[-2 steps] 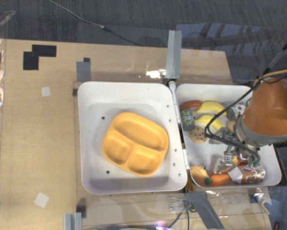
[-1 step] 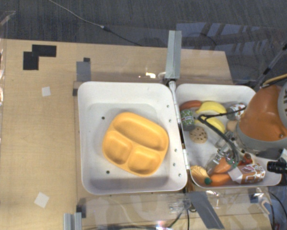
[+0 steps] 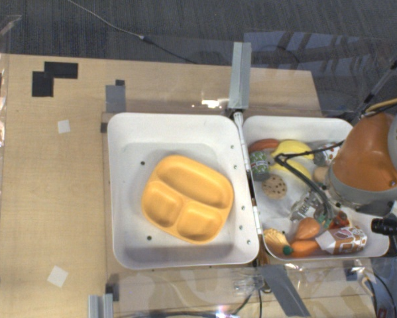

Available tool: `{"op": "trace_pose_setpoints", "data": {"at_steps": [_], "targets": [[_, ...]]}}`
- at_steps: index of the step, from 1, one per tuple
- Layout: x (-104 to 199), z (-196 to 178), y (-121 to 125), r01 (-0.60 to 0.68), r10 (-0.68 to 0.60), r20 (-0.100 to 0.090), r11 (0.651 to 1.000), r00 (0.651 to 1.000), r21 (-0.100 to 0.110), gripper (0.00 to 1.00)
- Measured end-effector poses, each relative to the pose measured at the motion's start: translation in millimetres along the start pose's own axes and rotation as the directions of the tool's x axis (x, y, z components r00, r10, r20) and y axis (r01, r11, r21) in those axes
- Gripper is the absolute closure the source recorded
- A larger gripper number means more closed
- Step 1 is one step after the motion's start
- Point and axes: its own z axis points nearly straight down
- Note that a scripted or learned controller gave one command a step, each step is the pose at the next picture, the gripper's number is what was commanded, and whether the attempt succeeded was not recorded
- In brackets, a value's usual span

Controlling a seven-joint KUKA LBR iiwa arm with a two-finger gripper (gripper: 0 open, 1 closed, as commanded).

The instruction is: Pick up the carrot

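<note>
Orange band of the arm (image 3: 367, 154) sits over the right bin (image 3: 377, 245); gripper (image 3: 309, 207) hangs low in that bin's near half, metal tip just above an orange item. Jaw state: cannot tell, the wrist and cables mask the tip, and nothing is visibly clamped. Carrot (image 3: 301, 248) lies at the right bin's near edge, orange with a green end pointing left, just below and apart from the gripper tip. A second, rounder orange piece (image 3: 307, 228) sits right above the carrot, nearly under the gripper. Bench (image 3: 59, 197) is light wood with a clear sheet over it, black L-shaped marker (image 3: 52, 77) at far left, small pale squares (image 3: 64, 126) scattered on it, grey carpet floor beyond the far edge. Grey metal post (image 3: 239, 75) stands between the bins at the far side. Left bin (image 3: 125, 177) holds one yellow divided tray (image 3: 187, 197), three compartments, roughly centred. Right bin is cluttered: banana (image 3: 292, 148) and a red item (image 3: 263, 145) at the far side, a can (image 3: 258, 164) by the left wall, cookie (image 3: 274, 187) mid-bin, a small carton (image 3: 342, 240) right of the carrot, a pale piece (image 3: 275, 239) in the near-left corner.
</note>
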Motion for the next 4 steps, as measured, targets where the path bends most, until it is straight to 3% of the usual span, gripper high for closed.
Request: {"op": "trace_pose_setpoints", "data": {"at_steps": [1, 2, 3, 4], "targets": [[4, -18, -2, -0.100, 0.100, -0.010, 0.995, 0.995, 0.009, 1.00], [20, -17, 19, -0.142, 0.142, -0.012, 0.990, 0.990, 0.009, 1.00], [20, -17, 18, -0.142, 0.142, -0.012, 0.990, 0.990, 0.010, 0.00], [16, 6, 11, -0.277, 0.277, -0.011, 0.961, 0.961, 0.012, 0.00]]}}
